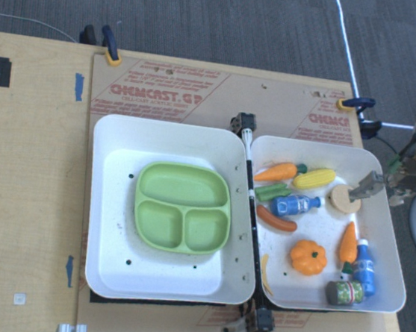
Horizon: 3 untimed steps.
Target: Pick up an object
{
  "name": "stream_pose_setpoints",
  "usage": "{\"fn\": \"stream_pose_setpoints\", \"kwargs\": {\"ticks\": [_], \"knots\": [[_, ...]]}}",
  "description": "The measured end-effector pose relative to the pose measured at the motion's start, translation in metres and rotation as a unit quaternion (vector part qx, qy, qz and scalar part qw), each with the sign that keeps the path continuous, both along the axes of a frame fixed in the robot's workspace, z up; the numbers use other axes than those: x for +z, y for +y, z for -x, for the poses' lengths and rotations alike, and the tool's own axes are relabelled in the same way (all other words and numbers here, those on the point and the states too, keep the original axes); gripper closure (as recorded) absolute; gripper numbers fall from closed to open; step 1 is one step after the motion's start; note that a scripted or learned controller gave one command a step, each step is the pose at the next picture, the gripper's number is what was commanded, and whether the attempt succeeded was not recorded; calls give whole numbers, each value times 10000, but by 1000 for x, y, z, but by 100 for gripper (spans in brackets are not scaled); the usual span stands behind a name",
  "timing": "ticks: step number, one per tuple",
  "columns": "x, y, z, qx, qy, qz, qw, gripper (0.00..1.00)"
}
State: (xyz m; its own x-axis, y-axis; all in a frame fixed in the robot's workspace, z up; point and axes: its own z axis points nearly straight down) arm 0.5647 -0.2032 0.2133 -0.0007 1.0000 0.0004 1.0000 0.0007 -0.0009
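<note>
Bins: two white bins side by side, left bin [105, 209] and right bin [389, 251].
Left bin: green tray [183, 208].
Right bin: carrot [276, 172], corn [311, 179], blue bottle [293, 205], sausage [276, 220], pumpkin [308, 257], wooden disc [344, 200].
Gripper [363, 189]: at the right bin's far right edge, just above the disc; fingers' state cannot be told.

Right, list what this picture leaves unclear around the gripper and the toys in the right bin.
- Gripper: small and blurred in the camera view; its finger state and any contact with the beige disc are unreadable.
- Arm: cut off by the right edge.
- Dark can: label too small to read.
- Blue bottle: label print too small.
- Yellow strip by the right bin's left wall: too thin to identify.
</note>
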Motion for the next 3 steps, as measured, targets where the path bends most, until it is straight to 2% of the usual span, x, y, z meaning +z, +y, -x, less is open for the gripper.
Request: {"fn": "stream_pose_setpoints", "kwargs": {"ticks": [1,2,3], "knots": [[-117,-8,35,37,-14,-68,10000,0],[-108,-12,36,22,-25,-18,10000,100],[-10,50,-14,7,-19,2,10000,100]]}}
